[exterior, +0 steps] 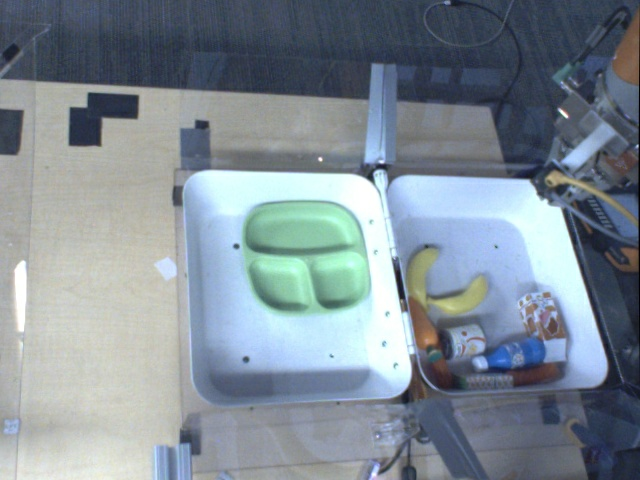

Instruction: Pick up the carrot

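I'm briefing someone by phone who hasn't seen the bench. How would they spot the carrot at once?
Go to the right-hand bin and follow its left wall toward the near corner. The carrot lies along that wall, just below the banana and beside a small can. It is the slim orange piece; the banana is yellow and curved.

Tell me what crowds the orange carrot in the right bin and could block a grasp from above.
Nothing lies on top of the orange carrot. It rests against the right white bin's left wall, with the yellow banana just above it and the small can touching its right side, so the fingers have little room on either side.
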